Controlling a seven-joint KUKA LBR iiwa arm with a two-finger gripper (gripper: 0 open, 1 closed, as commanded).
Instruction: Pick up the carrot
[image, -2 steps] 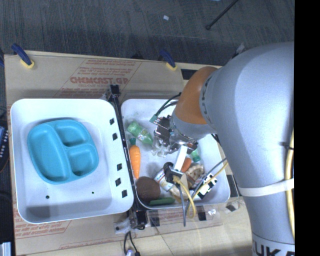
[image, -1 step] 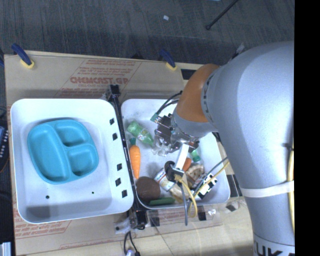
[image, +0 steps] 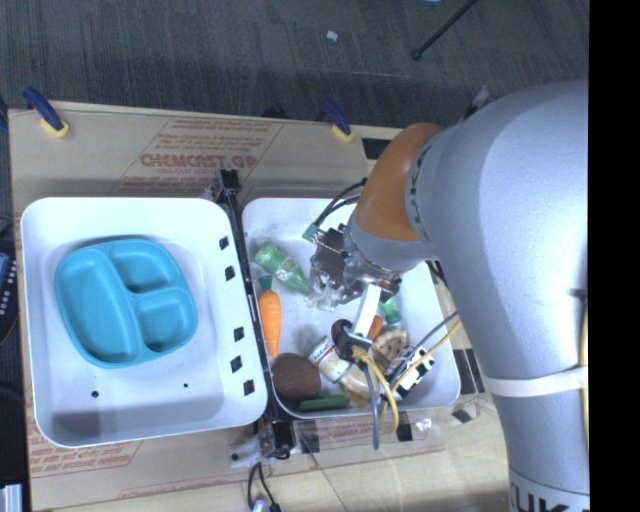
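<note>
The carrot (image: 270, 318) lies in the right bin (image: 262, 222), close against its left wall, near the middle of the frame and running lengthwise from top to bottom. A green item (image: 277, 264) sits just above it and a brown rounded object (image: 296, 377) lies just below its lower end, close to or touching it. The gripper (image: 334, 281) hangs over the middle of the same bin, to the right of the carrot and apart from it; whether its fingers are spread or closed cannot be told from this angle, and nothing is seen held between them. The left bin (image: 40, 300) holds a blue divided tray (image: 125, 302). More small items are heaped in the lower right of the right bin, under the arm (image: 500, 250). The carrot looks like a toy: probably light, stiff and smooth, so it may slip or roll if pinched off-centre. The sensible hold appears to be across its middle, with the fingers closing from left and right; the nearness of the wall on its left leaves little room for one finger, which could make the grasp miss or push the carrot aside.
</note>
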